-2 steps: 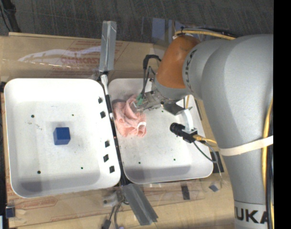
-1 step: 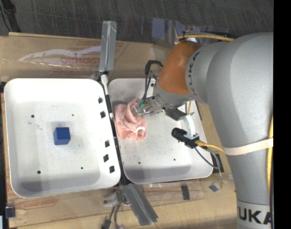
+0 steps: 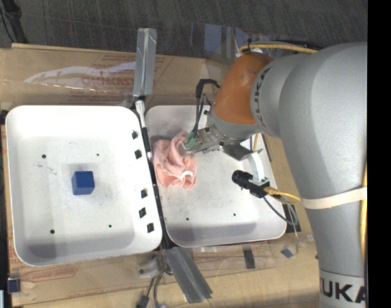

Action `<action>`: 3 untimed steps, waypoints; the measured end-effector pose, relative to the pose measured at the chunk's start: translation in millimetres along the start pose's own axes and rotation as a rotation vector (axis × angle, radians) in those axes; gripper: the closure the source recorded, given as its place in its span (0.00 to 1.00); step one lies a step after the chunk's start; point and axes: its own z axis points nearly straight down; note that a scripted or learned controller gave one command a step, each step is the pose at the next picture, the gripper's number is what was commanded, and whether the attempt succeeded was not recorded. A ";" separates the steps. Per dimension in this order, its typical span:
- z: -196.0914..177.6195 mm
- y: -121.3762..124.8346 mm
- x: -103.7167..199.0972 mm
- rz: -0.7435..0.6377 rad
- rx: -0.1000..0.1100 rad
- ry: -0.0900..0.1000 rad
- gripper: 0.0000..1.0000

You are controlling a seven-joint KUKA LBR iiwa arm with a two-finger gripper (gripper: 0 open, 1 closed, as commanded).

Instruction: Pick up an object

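Note:
A crumpled pink cloth (image 3: 173, 162) lies in the right bin (image 3: 214, 226), close to its left wall. My gripper (image 3: 194, 141) is low over the cloth's upper right edge, touching or nearly touching the fabric. The grey arm with its orange band (image 3: 237, 95) comes in from the right and hides the bin's far right part. A small blue cube (image 3: 83, 182) rests in the left bin (image 3: 67, 242), left of centre, far from the gripper.
A divider with black clips (image 3: 146, 178) runs between the two bins. A black cable fitting (image 3: 246, 181) hangs over the right bin's right side. Brown cardboard (image 3: 73, 69) lies beneath and behind the bins.

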 end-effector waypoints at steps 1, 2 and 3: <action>0.3 -0.5 -0.5 0.000 0.001 -0.001 0.00; 12.6 39.8 -2.7 -0.041 0.008 0.001 0.00; 6.1 40.3 -1.3 -0.047 0.012 0.003 1.00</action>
